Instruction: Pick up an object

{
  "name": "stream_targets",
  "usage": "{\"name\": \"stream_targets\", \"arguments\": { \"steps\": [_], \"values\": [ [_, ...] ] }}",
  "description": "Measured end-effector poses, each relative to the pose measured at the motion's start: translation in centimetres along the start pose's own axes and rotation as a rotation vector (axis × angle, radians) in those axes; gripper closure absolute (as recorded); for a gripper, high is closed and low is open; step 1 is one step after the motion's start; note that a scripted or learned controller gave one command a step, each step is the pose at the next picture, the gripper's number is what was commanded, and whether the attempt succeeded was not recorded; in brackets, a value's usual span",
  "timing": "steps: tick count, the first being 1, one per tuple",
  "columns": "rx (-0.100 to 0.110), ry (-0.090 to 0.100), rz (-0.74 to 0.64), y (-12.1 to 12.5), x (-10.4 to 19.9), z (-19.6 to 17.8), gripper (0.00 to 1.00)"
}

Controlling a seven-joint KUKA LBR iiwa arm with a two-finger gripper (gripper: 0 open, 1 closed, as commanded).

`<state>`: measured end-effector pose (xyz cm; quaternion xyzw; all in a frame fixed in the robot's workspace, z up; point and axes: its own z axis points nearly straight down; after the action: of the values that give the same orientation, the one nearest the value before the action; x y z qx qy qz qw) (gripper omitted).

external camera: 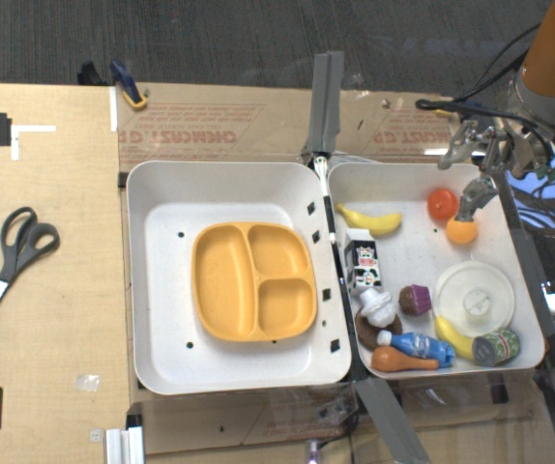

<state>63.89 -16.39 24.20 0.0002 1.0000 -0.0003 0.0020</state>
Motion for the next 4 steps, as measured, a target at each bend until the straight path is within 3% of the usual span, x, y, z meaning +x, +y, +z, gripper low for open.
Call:
{"name": "stream_targets", "arguments": {
  "steps": [1, 2, 3, 4],
  "values": [
    [0.0, 0.001, -0.025, -3.1, 7.7, 12.6, 0.0],
    [0.0, 0.001, 0.011, -1.3, 12.9, 14.9, 0.0],
    [-0.001, -0.004, -0.051, 5.1, 3.7, 14.7, 0.0],
    [0.0, 0.001, 0.102, 6.1, 5.5, 14.9, 0.0]
  ]
}}
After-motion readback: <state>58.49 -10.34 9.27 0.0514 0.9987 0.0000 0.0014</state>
